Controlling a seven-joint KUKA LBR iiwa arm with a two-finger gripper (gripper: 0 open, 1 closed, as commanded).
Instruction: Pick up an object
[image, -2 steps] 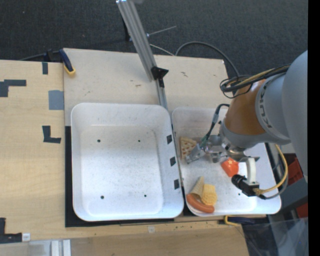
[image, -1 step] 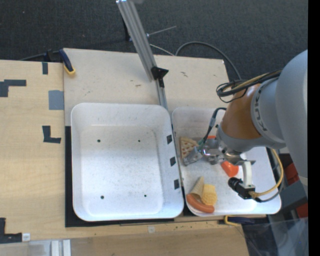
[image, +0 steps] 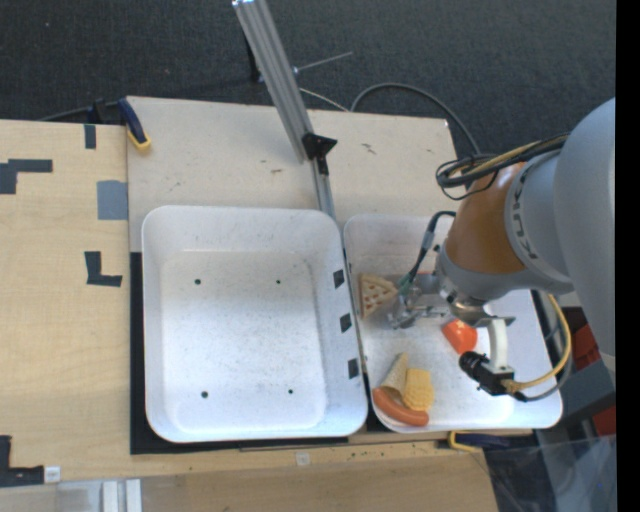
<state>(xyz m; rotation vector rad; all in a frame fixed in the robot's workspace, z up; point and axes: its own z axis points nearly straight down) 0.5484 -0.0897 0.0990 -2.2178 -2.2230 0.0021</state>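
We see two white bins (image: 245, 225), speckled dark. Right bin (image: 520, 405): tan waffle-patterned piece (image: 377, 294), yellow wedge (image: 414, 385), orange-red sausage (image: 399, 406), bright orange piece (image: 460, 335). Arm (image: 560, 215) grey with orange band. Bench (image: 55, 310) pale wood with grey tape marks.

right bin (image: 520, 415): far side hidden by arm (image: 520, 230) | arm: cut off at right edge

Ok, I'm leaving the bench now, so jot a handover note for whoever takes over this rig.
Gripper: low in the right bin, beside the waffle piece; its grip can't be read from this view.
Things: all in the right bin. Orange piece under the wrist; yellow wedge and sausage at the near edge. Left bin sits alongside.
Done: nothing visibly lifted.
Left: grasp one item and raise it.
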